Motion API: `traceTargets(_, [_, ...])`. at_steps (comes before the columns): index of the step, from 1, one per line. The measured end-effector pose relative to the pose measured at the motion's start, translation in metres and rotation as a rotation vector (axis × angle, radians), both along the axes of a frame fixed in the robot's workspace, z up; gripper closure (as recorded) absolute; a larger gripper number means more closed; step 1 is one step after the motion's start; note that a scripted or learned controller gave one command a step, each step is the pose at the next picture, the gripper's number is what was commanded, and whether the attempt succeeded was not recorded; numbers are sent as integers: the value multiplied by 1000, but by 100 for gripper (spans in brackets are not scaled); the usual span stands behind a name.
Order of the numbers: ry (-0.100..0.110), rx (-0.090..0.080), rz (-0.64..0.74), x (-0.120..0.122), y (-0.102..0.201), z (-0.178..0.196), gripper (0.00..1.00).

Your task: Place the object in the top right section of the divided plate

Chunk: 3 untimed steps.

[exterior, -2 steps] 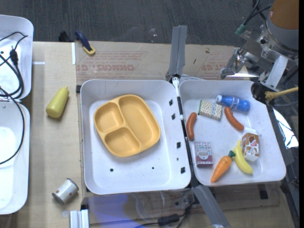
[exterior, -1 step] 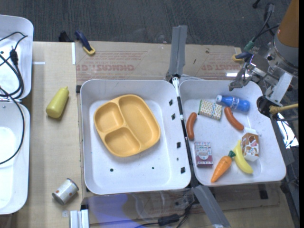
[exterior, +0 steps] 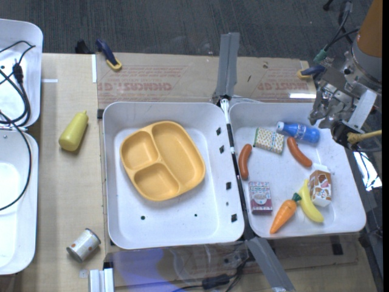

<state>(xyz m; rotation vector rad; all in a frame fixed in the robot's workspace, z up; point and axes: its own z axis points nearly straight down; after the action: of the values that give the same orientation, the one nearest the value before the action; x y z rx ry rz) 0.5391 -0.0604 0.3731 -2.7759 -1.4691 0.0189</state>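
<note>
Though fingers unclear, tool (exterior: 321,115) above blue bottle (exterior: 299,132)

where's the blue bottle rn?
The blue bottle lies on its side near the back of the right bin, between the patterned packet and the gripper, just above a sausage.

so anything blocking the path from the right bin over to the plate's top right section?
Nothing visible. The hand is at the right bin's upper right edge, near the blue bottle. The yellow divided plate lies alone in the left bin, sections bare. Between them only the bin rims, low.
</note>
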Motion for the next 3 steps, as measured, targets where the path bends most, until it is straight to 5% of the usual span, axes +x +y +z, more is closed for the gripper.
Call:
traceTargets(1, [1, 0, 0, 0, 0, 0, 0])
traceTargets(2, [5, -2, 2, 1, 0, 7, 100])
traceTargets(3, [5, -3, 2, 1, 0, 7, 0])
